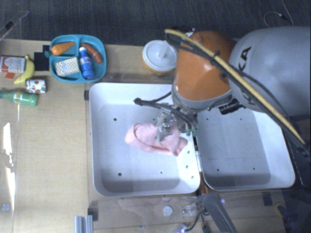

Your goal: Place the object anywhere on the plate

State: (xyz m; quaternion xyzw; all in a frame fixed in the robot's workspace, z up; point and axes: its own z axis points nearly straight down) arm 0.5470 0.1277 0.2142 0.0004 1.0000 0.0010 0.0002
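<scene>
**A:** Pink and soft, a crumpled cloth-like object (154, 140) lies in the left white shallow bin (112, 176), toward its right side and near the wall it shares with the right white bin (252, 178). Is this the object of the task?

**B:** It seems so, but the camera view is too blurred to say whether it is cloth or a thin rubber piece. The two-finger gripper (167, 129) of the grey arm with the orange band (201, 69) is directly over its right part, low, and seems to touch it.

**A:** Does the gripper hold it?

**B:** This cannot be told. The metal parts under the wrist hide the tips, so one does not see if the pincer is spread or pressed together, and no pink material is clearly seen between its parts.

**A:** Then what could go wrong?

**B:** First, the grip may take only a thin fold. A limp thing can slip out when it is lifted, because most of it hangs to the left side. Second, the object is close to the bin wall, so it may drag against the rim.

**A:** And the plate?

**B:** The round white plate-like disc with the yellow rim (159, 56) stands behind the bins, partly under the arm. The blue sectioned tray with toy food (78, 57) is on its left, well apart. A hanging piece could land half off the plate, since this target is small.
</scene>
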